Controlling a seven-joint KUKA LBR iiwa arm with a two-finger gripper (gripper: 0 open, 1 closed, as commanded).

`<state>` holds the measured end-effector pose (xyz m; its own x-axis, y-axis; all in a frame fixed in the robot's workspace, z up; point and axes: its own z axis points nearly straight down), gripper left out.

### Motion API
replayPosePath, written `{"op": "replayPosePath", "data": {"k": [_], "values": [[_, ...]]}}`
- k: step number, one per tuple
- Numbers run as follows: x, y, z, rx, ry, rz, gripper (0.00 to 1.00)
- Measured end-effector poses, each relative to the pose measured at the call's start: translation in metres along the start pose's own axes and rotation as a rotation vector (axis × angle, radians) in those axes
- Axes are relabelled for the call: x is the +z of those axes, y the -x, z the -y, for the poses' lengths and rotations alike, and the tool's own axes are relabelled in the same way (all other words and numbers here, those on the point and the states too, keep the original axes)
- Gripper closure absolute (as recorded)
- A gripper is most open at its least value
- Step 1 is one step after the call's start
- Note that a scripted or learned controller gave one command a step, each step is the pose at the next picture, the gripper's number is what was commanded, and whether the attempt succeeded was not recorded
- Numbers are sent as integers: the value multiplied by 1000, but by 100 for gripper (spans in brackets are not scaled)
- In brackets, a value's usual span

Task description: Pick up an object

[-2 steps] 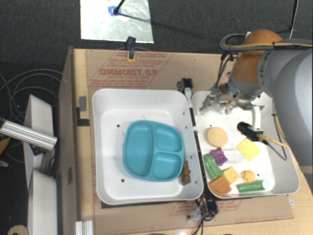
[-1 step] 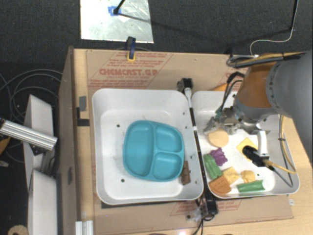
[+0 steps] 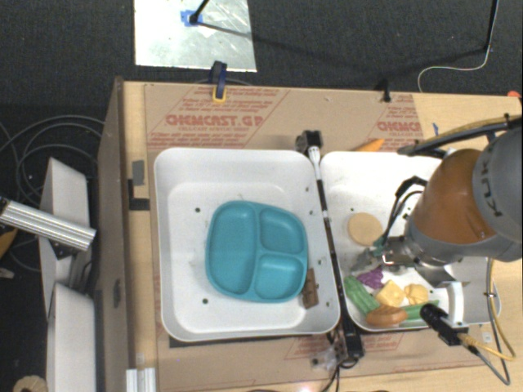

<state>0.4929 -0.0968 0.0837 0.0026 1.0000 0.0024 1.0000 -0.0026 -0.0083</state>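
The right bin (image 3: 359, 170) holds several small toy foods in its near left part: a tan round cookie (image 3: 364, 228), a purple piece (image 3: 372, 279), a green pod (image 3: 359, 293), yellow chunks (image 3: 394, 294) and an orange-brown sausage (image 3: 386, 317). The arm's orange band and grey wrist (image 3: 458, 207) hang over the bin's middle and right. My gripper (image 3: 377, 256) reaches down left from the wrist, just above the purple piece and below the cookie. Its tips are small and dark against the bin.
The left bin (image 3: 180, 178) bears a blue divided plate (image 3: 257, 251). A brown block (image 3: 310, 288) lies by the plate's near right corner. A black divider bar (image 3: 325, 219) runs between the bins. Cardboard surrounds both bins, and cables trail at the right.
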Motion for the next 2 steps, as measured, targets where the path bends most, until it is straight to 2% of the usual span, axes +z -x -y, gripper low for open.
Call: {"op": "replayPosePath", "data": {"k": [1,2], "values": [[0,30,7,-2,8,2,0],[-54,58,-62,-7,15,5,0]]}}
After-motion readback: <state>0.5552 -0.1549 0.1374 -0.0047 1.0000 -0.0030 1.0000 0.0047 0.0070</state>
